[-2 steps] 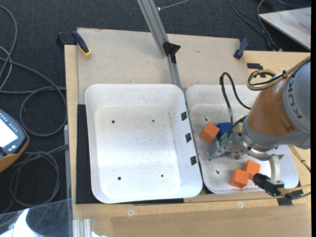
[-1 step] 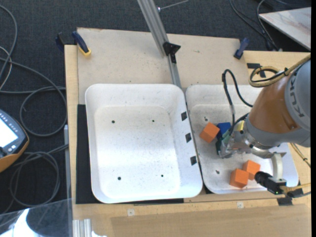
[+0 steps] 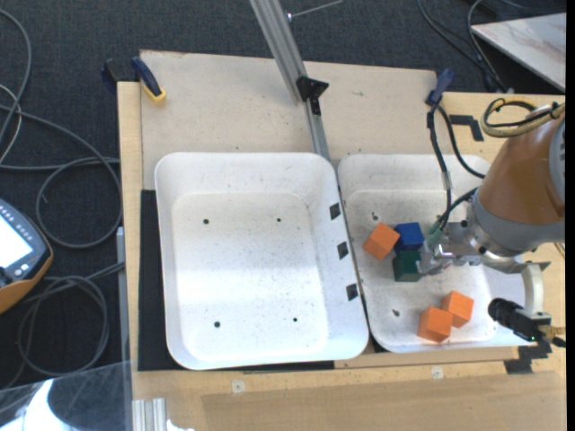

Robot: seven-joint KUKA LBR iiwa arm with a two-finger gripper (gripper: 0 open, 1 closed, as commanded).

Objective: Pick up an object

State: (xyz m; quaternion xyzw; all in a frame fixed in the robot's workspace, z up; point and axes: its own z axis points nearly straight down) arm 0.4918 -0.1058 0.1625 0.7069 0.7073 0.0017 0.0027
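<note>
The gripper (image 3: 429,260) was seen lowered into the right bin (image 3: 409,164), just beside a dark green block (image 3: 406,266), with the arm (image 3: 521,191) reaching in from the right. Whether the gripper was apart, together or clamped on anything could not be told, since its tip was largely hidden by the wrist. A blue block (image 3: 409,234) was found touching the green block's far side, and an orange block (image 3: 381,241) was placed against the blue one on the left. Because these three were packed together, a clean grasp was judged to be hindered by the neighbours. Two further orange cubes (image 3: 446,316) were lying near the bin's near edge, touching each other and apart from the cluster. The left bin (image 3: 171,178) was separated from the right by their adjoining rims. The green block was judged to be the intended target, and the pick was considered not yet completed.
</note>
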